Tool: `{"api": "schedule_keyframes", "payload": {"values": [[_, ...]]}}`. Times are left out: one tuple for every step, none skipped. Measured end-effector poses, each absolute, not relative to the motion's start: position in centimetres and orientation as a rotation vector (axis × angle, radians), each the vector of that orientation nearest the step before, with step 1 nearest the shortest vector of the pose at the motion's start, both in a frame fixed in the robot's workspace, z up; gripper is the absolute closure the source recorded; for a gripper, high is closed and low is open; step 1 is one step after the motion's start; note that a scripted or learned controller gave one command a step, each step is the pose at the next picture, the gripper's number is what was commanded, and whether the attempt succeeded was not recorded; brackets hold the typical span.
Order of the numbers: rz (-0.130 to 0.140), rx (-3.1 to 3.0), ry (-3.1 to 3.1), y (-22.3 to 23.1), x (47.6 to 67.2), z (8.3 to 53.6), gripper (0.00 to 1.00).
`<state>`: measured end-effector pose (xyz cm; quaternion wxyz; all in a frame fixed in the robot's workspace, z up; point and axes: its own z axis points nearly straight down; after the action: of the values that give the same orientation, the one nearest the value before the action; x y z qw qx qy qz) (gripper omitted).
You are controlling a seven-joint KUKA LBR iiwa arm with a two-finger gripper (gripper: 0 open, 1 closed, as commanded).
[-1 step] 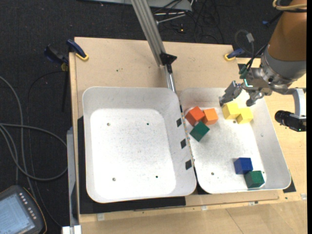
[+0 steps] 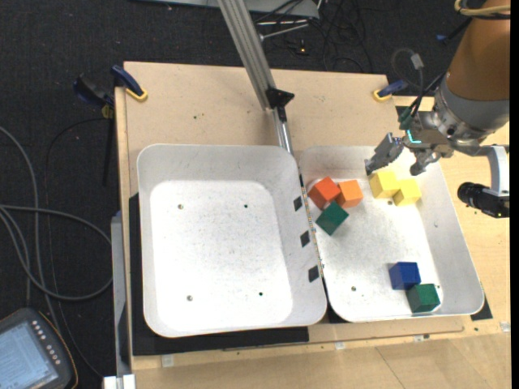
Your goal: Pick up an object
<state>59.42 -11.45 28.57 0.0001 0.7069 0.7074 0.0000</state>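
- While the arm reaches in from the right, we log its gripper [image 2: 400, 159] over the far edge of the right bin [image 2: 454, 241], fingers spread apart with nothing between them.
- We note two yellow blocks [image 2: 394, 185] just below the fingertips, touching one another, near the right bin's far edge; whether a finger touches them we cannot tell.
- We count an orange-red block [image 2: 324, 191] and a lighter orange block [image 2: 351, 192] side by side and touching, near the right bin's far left corner.
- We record a green block [image 2: 332, 217] tilted on a corner, just in front of the orange pair and close to the bin's left edge.
- We list a blue block [image 2: 404, 275] and a dark green block [image 2: 423, 297] touching, near the right bin's near right corner.
- We enter the left bin [image 2: 154, 217], white and speckled, beside the right one, their inner edges meeting.
- We note both bins resting on a tan board [image 2: 203, 104], with a blue-and-yellow clamp [image 2: 130, 83] at its far left corner and another clamp [image 2: 388, 91] at its far right.
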Motion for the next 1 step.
{"api": "schedule_keyframes", "payload": {"values": [[-0.006,2.226,2.222,-12.4,59.57,22.87,0.0]]}}
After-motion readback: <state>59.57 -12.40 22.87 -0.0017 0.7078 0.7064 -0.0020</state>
